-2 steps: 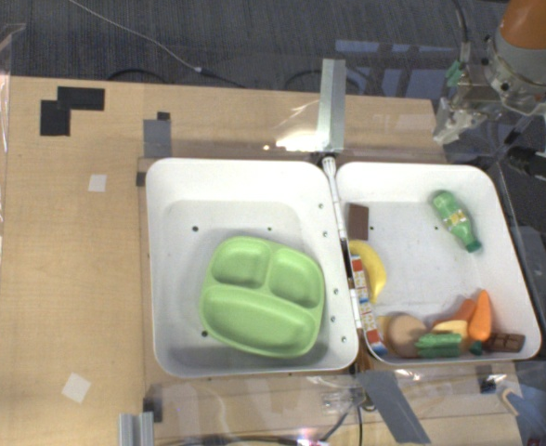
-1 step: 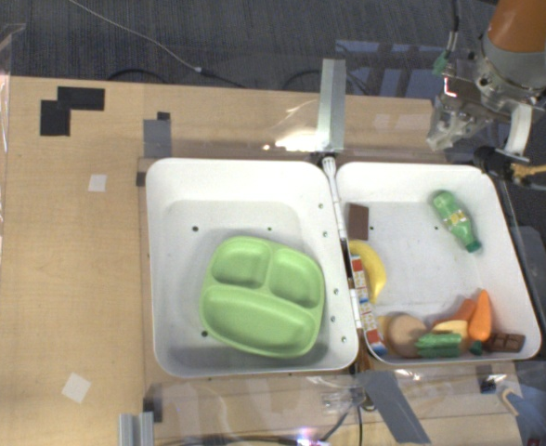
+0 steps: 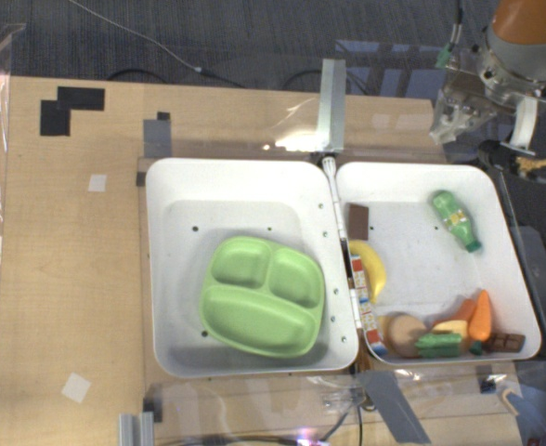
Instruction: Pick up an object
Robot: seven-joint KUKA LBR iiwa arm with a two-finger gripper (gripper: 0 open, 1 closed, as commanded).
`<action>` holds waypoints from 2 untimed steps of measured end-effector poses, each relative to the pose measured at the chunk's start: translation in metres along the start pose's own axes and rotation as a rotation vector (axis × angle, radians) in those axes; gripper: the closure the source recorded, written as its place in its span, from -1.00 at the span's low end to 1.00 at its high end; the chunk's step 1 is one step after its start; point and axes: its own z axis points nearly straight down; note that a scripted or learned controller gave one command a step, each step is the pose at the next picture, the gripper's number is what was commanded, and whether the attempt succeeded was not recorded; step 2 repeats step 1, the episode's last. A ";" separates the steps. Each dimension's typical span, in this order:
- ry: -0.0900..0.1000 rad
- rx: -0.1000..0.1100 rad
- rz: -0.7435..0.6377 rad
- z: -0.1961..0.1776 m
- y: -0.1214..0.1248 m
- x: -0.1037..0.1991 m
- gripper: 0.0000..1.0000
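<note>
We see two white bins side by side on the bench. The left bin [image 3: 166, 249] holds a green plate [image 3: 264, 295] with three compartments, lying toward the bin's near right part.

The right bin [image 3: 412, 249] holds the small items. A green bottle [image 3: 455, 219] lies tilted near the far right corner, well apart from the rest. A brown block [image 3: 357, 220] sits against the left wall, and just below it a banana [image 3: 372, 268] curves along that same wall. Along the near edge a cluster is packed together: a round tan piece [image 3: 402, 331], a green piece [image 3: 438, 344] beside it, a yellow wedge [image 3: 450, 327] above that, a carrot [image 3: 478, 315] standing at a slant to the right, and a dark brown bar [image 3: 507, 343] at the corner (several of these touch, though we cannot sort every contact).

The arm [image 3: 528, 12] with its orange band comes in at the top right. The gripper [image 3: 461, 119] hangs above the bench just beyond the right bin's far rim, outside the bin, well apart from every item. Nothing is between its fingers; whether they are spread or closed we cannot tell.
</note>
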 end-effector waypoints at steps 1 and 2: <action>0.001 0.007 0.130 -0.001 -0.002 0.002 1.00; 0.001 0.007 0.130 -0.001 -0.002 0.002 1.00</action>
